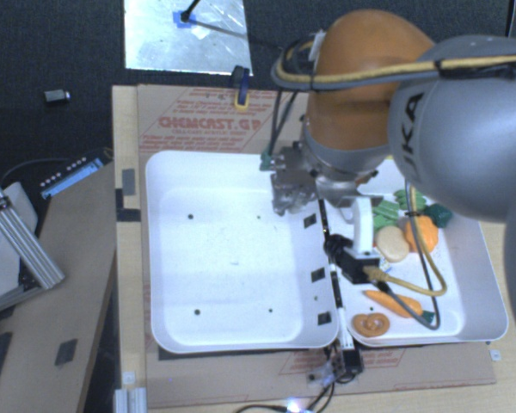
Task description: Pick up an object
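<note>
My gripper [285,193] hangs over the far right corner of the left bin [159,256], close to the divider between the two bins. Nothing shows under it but bare white floor. The loose objects lie in the right bin [486,312]: a green leafy piece [415,203], an orange piece [423,232], a pale round piece [391,244], a carrot-like orange stick [392,303] and a small orange pretzel shape [371,323]. The arm's grey body and orange band cover the far part of the right bin.
Both bins rest on a cardboard sheet [198,119]. A blue and yellow clamp [240,89] sits at the sheet's far edge, behind a shiny metal plate [185,24]. Aluminium framing [17,248] stands at the left.
</note>
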`<action>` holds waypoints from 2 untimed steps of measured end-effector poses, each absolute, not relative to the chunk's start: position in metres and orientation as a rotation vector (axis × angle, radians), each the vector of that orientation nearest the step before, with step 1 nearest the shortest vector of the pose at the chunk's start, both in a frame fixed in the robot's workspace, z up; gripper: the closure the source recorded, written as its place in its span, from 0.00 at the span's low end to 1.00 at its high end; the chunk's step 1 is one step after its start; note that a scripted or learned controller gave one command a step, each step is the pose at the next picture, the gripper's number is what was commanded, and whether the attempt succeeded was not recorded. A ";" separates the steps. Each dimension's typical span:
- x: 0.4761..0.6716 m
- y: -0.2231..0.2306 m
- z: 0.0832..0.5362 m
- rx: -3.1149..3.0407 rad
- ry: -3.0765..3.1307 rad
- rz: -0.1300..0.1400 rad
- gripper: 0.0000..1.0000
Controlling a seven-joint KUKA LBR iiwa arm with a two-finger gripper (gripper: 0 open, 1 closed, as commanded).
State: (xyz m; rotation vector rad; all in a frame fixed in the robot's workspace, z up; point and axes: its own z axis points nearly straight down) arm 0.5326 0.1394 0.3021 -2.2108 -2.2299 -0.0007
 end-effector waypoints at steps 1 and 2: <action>0.566 0.211 0.246 -2.211 -2.231 -0.003 1.00; 0.516 0.236 0.161 -2.208 -2.225 0.014 1.00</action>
